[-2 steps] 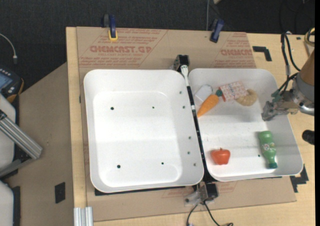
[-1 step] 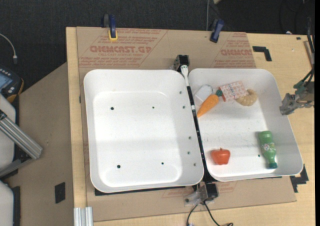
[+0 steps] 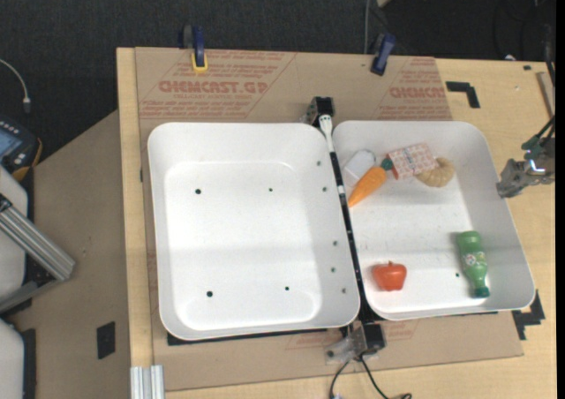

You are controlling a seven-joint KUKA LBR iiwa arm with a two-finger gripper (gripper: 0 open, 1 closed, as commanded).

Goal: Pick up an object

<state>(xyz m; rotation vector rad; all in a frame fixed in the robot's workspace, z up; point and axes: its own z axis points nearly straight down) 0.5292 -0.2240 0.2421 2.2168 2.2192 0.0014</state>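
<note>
While several objects lie in the right bin (image 3: 494, 212), none sits between any fingers. A carrot (image 3: 368, 184) lies tilted near the bin's upper left, its tip toward the divide between the bins. Just above it rests a pale rounded item (image 3: 359, 162), too washed out to identify. A red-patterned white packet (image 3: 411, 160) lies just right of the carrot's top, and a tan lump (image 3: 436, 175) touches the packet's right side. A red tomato-like piece (image 3: 390, 276) sits near the front edge, well apart from that cluster. A green bottle (image 3: 472, 262) lies on its side near the front right corner, cap end toward the front. The gripper (image 3: 523, 172) shows as a grey metal part at the right edge of the view, just outside the right bin's rim and apart from every object; whether it is open or closed cannot be told. The left bin (image 3: 177, 212) adjoins the right bin along a dark seam. Both bins rest on a brown board (image 3: 265, 79) with red lettering, held by two blue clamps (image 3: 194, 42) at its far edge.
</note>
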